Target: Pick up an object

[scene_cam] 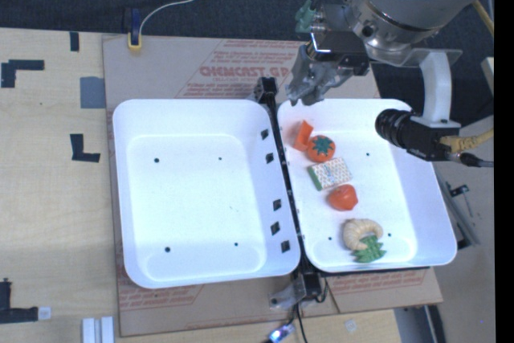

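Observation:
The right bin [405, 197] holds several small objects: an orange block [301, 134], an orange-red fruit with a green top [322, 147], a white and green patterned packet [331, 173], a red ball-like piece [343, 198] and a beige lump with green leaves [362, 237]. My gripper [307, 92] hangs above the far left corner of the right bin, just beyond the orange block. Its fingers point down and nothing shows between them.
The left bin [193, 197] lies beside the right one, joined by a black-clipped divider [279, 173]. A black cylindrical part [405, 132] of the arm juts over the right bin's far right side. A cable [173, 4] runs across the bench at the back.

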Robot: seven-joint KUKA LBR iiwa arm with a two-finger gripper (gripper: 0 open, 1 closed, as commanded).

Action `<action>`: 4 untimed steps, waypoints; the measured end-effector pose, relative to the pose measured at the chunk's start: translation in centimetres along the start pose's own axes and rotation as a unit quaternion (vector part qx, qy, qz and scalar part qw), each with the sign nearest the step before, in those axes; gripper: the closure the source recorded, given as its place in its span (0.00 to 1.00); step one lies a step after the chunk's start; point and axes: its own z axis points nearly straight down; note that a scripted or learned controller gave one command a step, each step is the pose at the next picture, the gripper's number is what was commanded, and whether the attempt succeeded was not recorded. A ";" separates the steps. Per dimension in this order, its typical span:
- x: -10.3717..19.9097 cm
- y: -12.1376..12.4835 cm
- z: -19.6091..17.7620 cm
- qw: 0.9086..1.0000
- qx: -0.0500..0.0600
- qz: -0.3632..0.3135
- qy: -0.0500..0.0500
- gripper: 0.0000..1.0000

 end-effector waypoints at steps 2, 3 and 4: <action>9.9 1.8 -1.1 1.000 0.008 0.001 -0.003 1.00; 11.6 2.1 -1.1 1.000 0.008 0.002 -0.003 1.00; 11.5 2.9 -1.1 1.000 0.008 0.003 -0.003 1.00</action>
